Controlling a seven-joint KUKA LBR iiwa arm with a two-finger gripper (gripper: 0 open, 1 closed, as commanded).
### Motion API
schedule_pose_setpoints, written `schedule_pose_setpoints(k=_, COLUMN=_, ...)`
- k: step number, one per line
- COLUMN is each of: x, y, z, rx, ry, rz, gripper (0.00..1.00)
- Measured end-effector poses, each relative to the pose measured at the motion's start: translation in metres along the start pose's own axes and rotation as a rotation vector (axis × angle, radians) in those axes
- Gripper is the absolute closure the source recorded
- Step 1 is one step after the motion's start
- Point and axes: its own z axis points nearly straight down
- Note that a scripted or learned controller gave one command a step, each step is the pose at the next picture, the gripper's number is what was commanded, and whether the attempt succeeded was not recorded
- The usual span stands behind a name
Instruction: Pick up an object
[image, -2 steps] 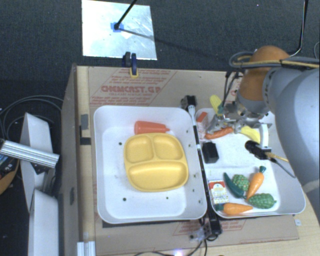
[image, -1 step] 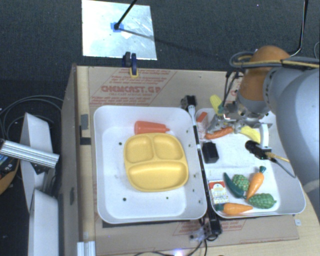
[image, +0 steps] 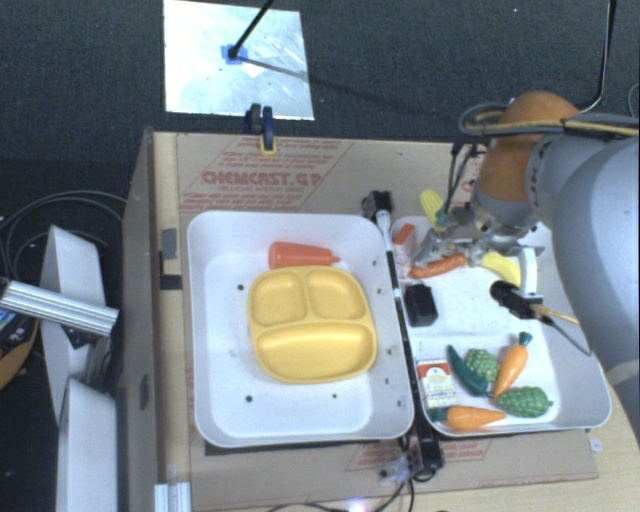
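Carrot (image: 437, 267) (probably light, stiff, slick plastic) is lying at the right bin's (image: 600, 395) far end, best pinched across its middle. Just above it, the gripper (image: 462, 240) is hovering; whether it is gripping, I cannot tell.

Arm (image: 590, 215): smooth rounded grey shell, matte, bulky at the right. Orange band (image: 522, 150) above the wrist, domed and glossy. Thin dark cables (image: 463, 165) loop beside the band. Gripper (image: 462, 240): small metal-grey assembly, white and dark parts, details too small to read.
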Motion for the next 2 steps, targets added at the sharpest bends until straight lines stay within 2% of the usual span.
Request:
schedule_pose_setpoints(k=1, x=-0.0022, y=0.0006, z=0.0, rx=-0.002, ry=0.004, rz=0.001, gripper=0.0)
schedule_pose_setpoints(k=2, x=-0.0003, y=0.0006, z=-0.0006, rx=-0.004, ry=-0.002, rz=0.002, gripper=0.0)
